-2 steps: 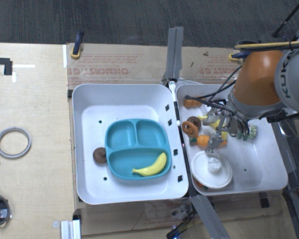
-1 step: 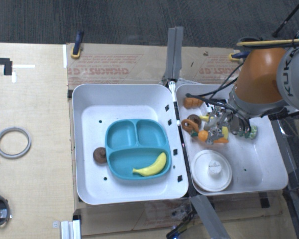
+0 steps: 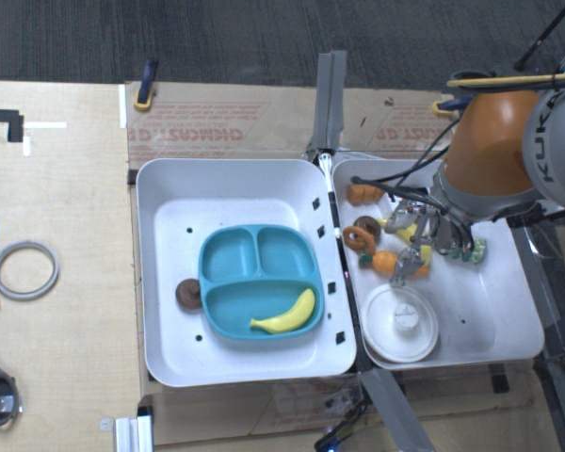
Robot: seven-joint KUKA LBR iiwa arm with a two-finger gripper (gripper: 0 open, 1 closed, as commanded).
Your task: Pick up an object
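Observation:
My gripper (image 3: 411, 255) hangs low over the right bin (image 3: 508, 332), among a cluster of small toy foods. Right under it lie an orange ball (image 3: 384, 263) and yellow pieces (image 3: 404, 222). A brown ring-shaped piece (image 3: 362, 234) sits just to its left, and an orange-brown piece (image 3: 363, 194) lies farther back. A green piece (image 3: 476, 250) pokes out on its right side. A white round bowl (image 3: 400, 323) stands at the bin's front. The arm's orange band (image 3: 490, 149) covers the bin's back right part.
The left bin (image 3: 160, 205) holds a blue divided plate (image 3: 261, 252) with a yellow banana (image 3: 287, 314) in its front compartment. A dark brown round piece (image 3: 188, 294) lies left of the plate. A grey tape ring (image 3: 23, 269) lies on the bench, far left.

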